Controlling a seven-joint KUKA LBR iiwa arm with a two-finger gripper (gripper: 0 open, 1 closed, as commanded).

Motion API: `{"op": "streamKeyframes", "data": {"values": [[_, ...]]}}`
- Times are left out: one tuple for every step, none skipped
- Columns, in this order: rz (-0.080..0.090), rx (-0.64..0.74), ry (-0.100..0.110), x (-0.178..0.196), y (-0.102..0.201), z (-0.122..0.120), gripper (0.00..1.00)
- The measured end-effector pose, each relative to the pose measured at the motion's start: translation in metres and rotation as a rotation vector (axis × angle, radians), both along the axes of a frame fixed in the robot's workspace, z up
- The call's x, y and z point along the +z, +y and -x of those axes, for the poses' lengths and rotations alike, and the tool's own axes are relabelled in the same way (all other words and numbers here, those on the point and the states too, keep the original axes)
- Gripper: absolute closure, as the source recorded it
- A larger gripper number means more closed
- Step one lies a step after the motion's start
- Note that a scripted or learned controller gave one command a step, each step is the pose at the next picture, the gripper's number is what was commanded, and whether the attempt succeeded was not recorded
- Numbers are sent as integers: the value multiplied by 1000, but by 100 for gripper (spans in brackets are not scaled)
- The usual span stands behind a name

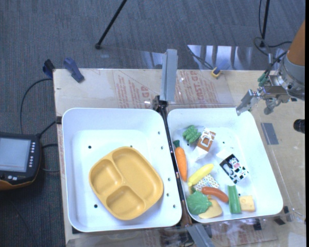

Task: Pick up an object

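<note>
The claw (255, 101) hangs open and empty above the right bin's (268, 153) far corner. The toys — carrot (181, 162), banana (201, 173), sausage (215, 194) — lie crowded there, so it may pinch two or slip.

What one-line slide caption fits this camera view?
Gripper poised above the right bin of toy food; yellow divided tray in the left bin.

Even, soft overhead light; slightly blurry, faint shadows.
</note>
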State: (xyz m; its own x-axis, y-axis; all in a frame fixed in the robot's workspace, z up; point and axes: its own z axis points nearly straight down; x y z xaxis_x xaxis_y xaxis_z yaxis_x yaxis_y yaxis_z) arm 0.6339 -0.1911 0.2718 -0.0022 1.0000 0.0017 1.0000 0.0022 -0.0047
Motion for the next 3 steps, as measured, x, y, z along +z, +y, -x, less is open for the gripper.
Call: {"op": "streamKeyframes", "data": {"values": [[-4, 55, 10, -119, -8, 51, 0], [0, 122, -4, -185, 26, 105, 0], [-4, 117, 3, -179, 26, 106, 100]]}}
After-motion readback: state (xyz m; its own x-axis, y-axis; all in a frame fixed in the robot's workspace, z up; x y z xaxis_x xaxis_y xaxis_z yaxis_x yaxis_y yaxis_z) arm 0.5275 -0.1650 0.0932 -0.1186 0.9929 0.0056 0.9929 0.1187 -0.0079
